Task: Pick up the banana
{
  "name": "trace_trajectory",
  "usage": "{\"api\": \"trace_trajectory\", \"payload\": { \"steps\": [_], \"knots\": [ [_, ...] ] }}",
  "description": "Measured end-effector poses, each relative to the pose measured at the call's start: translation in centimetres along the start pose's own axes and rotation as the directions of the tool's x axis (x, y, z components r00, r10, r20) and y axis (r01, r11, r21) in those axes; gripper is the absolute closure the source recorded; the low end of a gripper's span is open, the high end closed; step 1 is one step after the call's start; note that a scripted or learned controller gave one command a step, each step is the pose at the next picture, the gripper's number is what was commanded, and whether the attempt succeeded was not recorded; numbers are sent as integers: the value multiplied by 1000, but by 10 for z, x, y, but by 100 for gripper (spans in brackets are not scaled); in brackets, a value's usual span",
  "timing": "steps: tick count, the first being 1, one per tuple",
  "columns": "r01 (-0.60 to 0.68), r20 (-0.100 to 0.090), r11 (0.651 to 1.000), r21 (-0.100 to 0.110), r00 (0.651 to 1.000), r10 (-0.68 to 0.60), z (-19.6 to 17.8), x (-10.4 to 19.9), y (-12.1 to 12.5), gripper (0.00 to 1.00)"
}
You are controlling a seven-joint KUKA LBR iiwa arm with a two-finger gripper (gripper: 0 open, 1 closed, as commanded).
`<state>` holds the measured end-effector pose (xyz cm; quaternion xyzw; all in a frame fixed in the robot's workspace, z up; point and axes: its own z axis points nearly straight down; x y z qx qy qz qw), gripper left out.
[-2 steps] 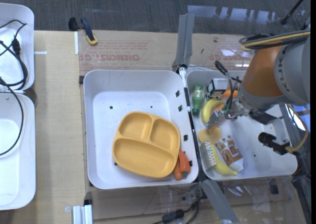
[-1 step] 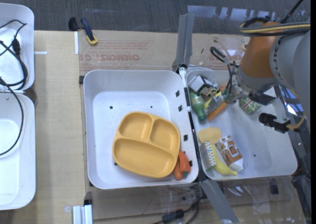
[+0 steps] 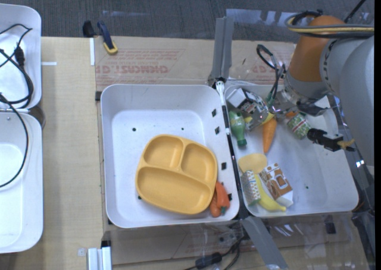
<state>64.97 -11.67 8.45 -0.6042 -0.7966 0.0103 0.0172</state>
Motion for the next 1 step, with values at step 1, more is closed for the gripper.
{"api": "trace_trajectory", "payload": {
  "steps": [1],
  "knots": [
    [-23,-10,1000,-4,1000,23,-3,-22,-4,0]
  ]
}}
